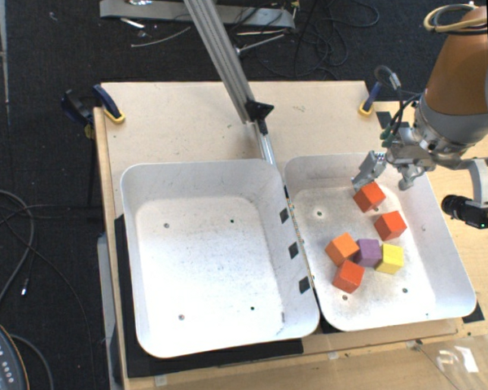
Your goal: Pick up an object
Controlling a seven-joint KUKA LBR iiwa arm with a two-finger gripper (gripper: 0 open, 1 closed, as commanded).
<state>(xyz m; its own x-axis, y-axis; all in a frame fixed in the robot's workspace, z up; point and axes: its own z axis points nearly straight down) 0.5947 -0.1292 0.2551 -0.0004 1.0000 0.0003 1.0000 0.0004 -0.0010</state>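
My arm reaches in over right bin [445, 290], orange band above wrist, gripper [387, 174] pointing down, fingers spread, nothing between them. Orange-red block [370, 196] lies just below my left fingertip, untouched or barely touched; cannot tell. Further below: red block [390, 224], then cluster of orange block [341, 248], purple block [368, 251], yellow block [390, 257], second red block [349, 276]. Left bin [140, 236] sits well beyond, across divider.

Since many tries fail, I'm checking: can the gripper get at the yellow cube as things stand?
Probably yes. The yellow cube is uncovered from above, though a purple cube touches its side; the gripper is open.
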